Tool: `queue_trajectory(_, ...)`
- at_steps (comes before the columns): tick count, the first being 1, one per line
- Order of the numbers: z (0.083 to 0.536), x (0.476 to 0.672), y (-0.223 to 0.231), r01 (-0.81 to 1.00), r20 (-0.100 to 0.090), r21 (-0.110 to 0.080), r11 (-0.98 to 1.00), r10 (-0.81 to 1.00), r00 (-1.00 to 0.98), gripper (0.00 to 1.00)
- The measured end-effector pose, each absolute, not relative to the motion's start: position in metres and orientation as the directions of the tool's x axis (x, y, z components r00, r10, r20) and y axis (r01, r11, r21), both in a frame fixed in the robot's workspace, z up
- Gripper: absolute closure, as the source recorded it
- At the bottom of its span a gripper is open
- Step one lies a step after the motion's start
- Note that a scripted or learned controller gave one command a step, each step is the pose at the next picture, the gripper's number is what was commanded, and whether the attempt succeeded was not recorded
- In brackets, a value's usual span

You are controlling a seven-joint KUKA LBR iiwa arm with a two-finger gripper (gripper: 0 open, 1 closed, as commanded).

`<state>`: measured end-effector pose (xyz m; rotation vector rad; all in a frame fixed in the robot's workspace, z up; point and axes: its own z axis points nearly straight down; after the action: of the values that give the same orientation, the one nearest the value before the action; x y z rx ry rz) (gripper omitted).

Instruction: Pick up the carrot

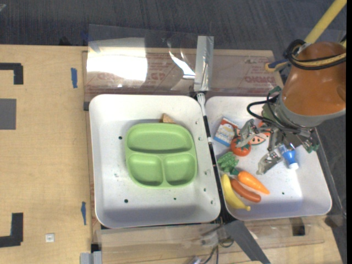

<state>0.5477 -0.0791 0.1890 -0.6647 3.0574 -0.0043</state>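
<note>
The orange carrot lies in the right bin, near its front, tilted with its green end toward the left. It rests against a red-brown sausage and a yellow banana. My gripper hangs above the middle of the right bin, behind the carrot and apart from it. It is open, with one finger toward the back left and the other toward the front right. No object is held between them.
Around the gripper lie a red tomato-like piece, a watermelon slice, a small carton, a green leafy piece and a blue bottle. The left bin holds a green divided plate and a small brown piece.
</note>
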Motion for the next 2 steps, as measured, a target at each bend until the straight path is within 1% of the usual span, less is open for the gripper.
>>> queue_trajectory(1,0.124,0.515,-0.094,-0.412,0.000,0.003,0.911,-0.412,-0.911,0.00)
queue_trajectory(2,0.094,0.496,-0.096,-0.440,-0.022,-0.012,0.898,-0.440,-0.898,0.00)
